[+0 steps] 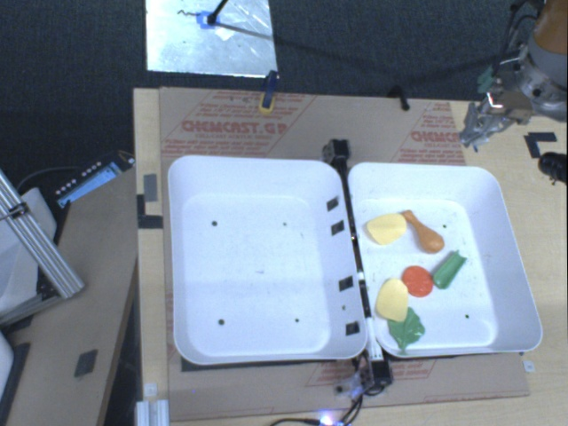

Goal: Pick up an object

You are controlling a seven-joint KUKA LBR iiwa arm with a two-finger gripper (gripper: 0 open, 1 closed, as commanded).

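Note:
The right bin (pixel 497 204) holds several toy foods: a yellow piece (pixel 386 229), an orange-brown drumstick (pixel 423 234), a red round piece (pixel 418 280), a green pepper (pixel 449 269), a second yellow piece (pixel 392 300) and a green leafy piece (pixel 407 329). My gripper (pixel 480 126) hangs at the upper right, above the bench behind the right bin's far corner, well away from the foods. Nothing shows between its fingers.
The left bin (pixel 257 256) lies beside the right one, joined along a black clipped divider (pixel 351 238). A shiny metal sheet (pixel 211 23) lies at the back. An aluminium frame (pixel 31 238) stands at the left edge.

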